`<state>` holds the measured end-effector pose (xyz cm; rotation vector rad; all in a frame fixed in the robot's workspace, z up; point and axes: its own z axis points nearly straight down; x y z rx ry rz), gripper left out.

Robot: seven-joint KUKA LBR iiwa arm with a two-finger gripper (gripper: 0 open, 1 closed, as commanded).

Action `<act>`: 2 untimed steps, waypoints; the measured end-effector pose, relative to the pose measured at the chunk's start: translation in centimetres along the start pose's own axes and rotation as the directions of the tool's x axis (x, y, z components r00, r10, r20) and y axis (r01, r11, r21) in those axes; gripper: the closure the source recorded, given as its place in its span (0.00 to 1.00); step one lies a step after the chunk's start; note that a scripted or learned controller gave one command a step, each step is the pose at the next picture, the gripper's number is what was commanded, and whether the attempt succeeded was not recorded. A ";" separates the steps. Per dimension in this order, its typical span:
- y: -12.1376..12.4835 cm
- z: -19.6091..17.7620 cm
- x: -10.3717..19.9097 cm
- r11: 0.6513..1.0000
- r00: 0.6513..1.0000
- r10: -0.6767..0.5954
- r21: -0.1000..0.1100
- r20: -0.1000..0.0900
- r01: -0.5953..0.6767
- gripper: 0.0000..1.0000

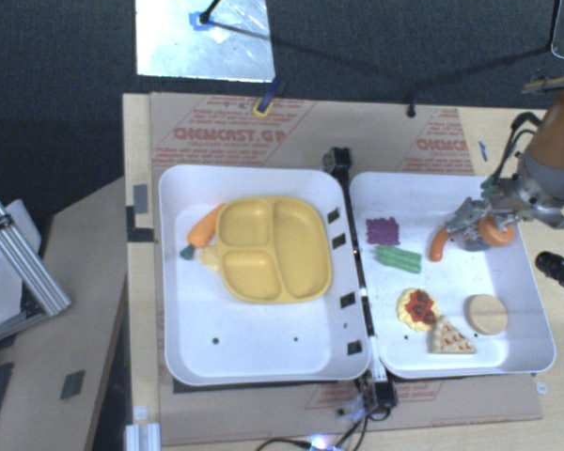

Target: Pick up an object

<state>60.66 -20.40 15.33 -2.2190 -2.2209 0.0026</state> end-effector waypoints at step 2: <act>0.9 6.4 0.6 1.000 1.000 -0.004 -0.011 -0.006 0.004 0.00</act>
